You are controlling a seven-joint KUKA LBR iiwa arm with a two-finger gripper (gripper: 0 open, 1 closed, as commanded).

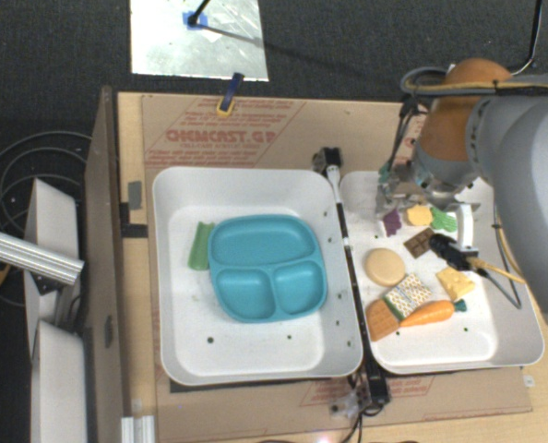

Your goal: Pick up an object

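Currently my arm (pixel 495 127) reaches over the right bin (pixel 509 344), its far edge. Left bin (pixel 177 340) carries the blue divided tray (pixel 265 268) at centre, green strip (pixel 199 245) against the tray's left side. My gripper (pixel 396 199) hangs low at the right bin's far-left corner, just beside the purple piece (pixel 393 220), likely the target. Whether the gripper is apart or together, I cannot tell. Round cookie (pixel 385 266) and carrot (pixel 428 314) crowd the bin's middle.

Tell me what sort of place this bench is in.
Most likely a robotics lab set up for grasping trials. A grey robot arm reaches over two white bins: one holds a blue divided plate, the other toy food such as a carrot. Loose cables lie beside the bench.
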